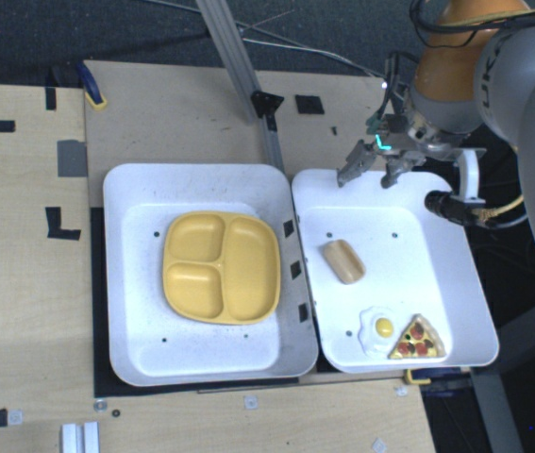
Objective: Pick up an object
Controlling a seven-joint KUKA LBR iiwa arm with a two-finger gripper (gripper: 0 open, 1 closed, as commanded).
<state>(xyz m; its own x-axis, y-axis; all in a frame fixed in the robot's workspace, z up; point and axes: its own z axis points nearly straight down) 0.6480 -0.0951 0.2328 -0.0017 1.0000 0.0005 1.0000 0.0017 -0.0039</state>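
The end effector hangs spread and empty over the right bin's upper edge. The bread roll, mid-bin, looks light and squashy; grip across its narrow middle.

Grey arm with smooth rounded casing and a glossy orange band above the wrist. Black cables looped over the band and trailing by the wrist. Small teal light near the gripper; two dull metal fingers. White bracket with a black fitting alongside.
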